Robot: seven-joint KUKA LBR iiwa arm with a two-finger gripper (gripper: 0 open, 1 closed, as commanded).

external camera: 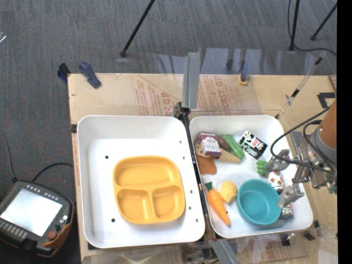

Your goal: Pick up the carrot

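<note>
My gripper (290, 187) hangs over the right edge of the right bin (258, 121), beside the teal bowl (258, 202), and I cannot tell from this view how it is set or whether it touches anything. The carrot (218, 204) lies near the bin's front left corner, just beside a corn cob (229, 191), with the bowl between it and me. Farther back lie a small purple carton (209, 144), an ice-cream cone (230, 156) and a black-and-white carton (253, 144); the left bin (93, 133) bears a yellow divided plate (149, 188).
</note>
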